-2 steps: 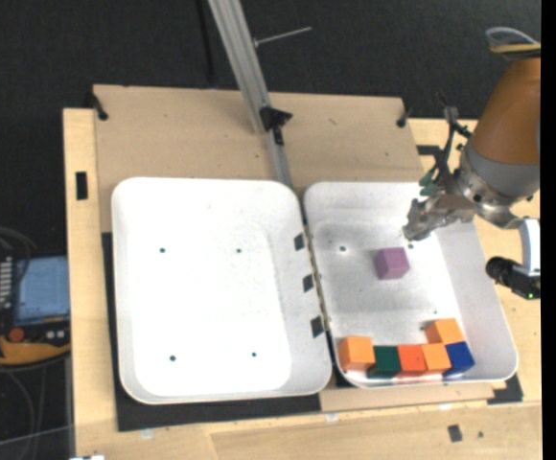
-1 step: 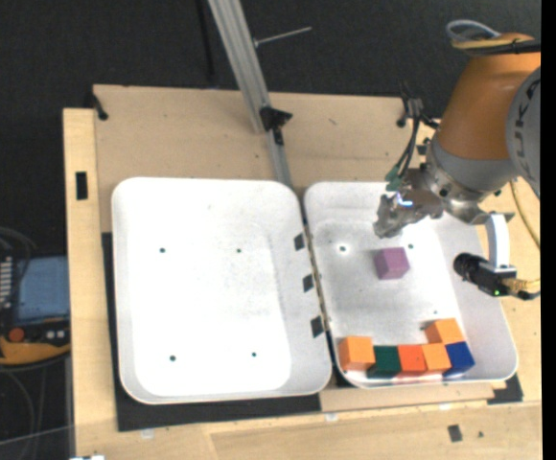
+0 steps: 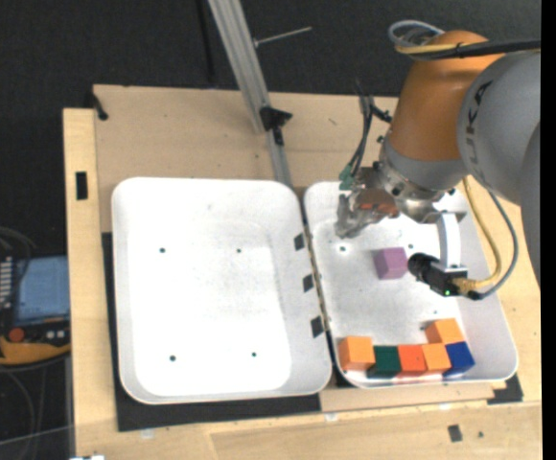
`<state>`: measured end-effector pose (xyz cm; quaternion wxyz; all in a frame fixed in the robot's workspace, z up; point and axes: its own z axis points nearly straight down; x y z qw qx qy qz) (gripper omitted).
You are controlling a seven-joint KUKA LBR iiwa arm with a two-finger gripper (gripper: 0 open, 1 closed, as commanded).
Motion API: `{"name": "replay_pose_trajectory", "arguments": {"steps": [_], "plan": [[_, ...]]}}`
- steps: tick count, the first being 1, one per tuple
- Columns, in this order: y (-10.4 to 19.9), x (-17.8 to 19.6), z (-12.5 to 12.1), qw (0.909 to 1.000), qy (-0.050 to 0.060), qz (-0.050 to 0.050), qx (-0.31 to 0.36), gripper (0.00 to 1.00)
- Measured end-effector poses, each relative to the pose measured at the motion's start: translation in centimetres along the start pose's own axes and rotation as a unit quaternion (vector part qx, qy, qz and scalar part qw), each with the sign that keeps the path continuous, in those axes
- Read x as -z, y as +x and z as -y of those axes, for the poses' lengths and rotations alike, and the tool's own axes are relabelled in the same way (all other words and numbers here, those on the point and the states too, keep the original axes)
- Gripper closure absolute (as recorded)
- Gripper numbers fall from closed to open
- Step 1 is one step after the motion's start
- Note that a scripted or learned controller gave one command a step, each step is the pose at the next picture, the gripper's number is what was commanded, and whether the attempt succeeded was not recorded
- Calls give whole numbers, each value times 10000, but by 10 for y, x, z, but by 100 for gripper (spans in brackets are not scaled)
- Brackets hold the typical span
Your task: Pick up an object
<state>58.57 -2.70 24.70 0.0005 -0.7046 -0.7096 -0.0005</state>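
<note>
The small purple cube (image 3: 390, 263) sits alone on the floor of the right-hand shallow white bin (image 3: 479, 305), near its middle, touching nothing. Bare white floor surrounds it on every side, so nothing crowds it or lies against it.

The two-finger gripper (image 3: 348, 225) hangs over the same bin's upper left corner, close to the wall shared with the neighbouring bin. It is up and to the left of the cube and clearly apart from it. Nothing shows in its grasp, and from this angle I cannot tell whether it is set wide or narrow.

Along the bin's near wall stands a tight row of blocks: an orange cube (image 3: 357, 351) at the left, then a dark green cube (image 3: 385, 360), a red-orange cube (image 3: 411, 357), a lighter orange cube (image 3: 435, 356) and a blue cube (image 3: 459, 356). One more orange block (image 3: 444, 331) sits just behind the right end of that row. The row is well apart from the purple cube.

The left-hand shallow white bin (image 3: 211, 286) lies just beside the right one on the pale wooden bench (image 3: 163, 132). A slanted grey metal rail (image 3: 244, 60) crosses the bench's far edge.
</note>
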Motion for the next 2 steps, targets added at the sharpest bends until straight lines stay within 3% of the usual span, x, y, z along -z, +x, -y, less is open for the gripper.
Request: {"name": "replay_pose_trajectory", "arguments": {"steps": [2], "plan": [[109,-5,6,10000,-7,-6,11,100]]}}
